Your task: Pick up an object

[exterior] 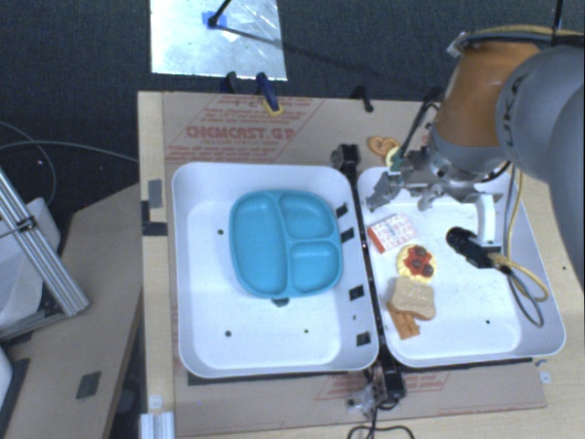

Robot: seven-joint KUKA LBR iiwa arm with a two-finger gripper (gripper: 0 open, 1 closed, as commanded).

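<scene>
The grey arm with its orange band reaches in from the right, its two-finger gripper (395, 183) hanging over the far left corner of the right-hand shallow white bin (530, 332); whether it is open or closed cannot be told. Just near of it lie a red-and-white checked flat packet (391, 233), a round yellow toy pastry with red berries (417, 262) and a tan toy bread slice (413, 299). A light-blue three-compartment plastic plate (283, 243) rests in the left-hand white bin (196, 327).

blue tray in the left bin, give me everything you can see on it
The blue tray is a light-blue divided plate, plastic by its look, with rounded corners and three compartments: one large on the left, two smaller on the right. It lies flat and slightly rotated near the middle of the left bin, nothing visible in its compartments. The gripper is away over the right bin.
</scene>
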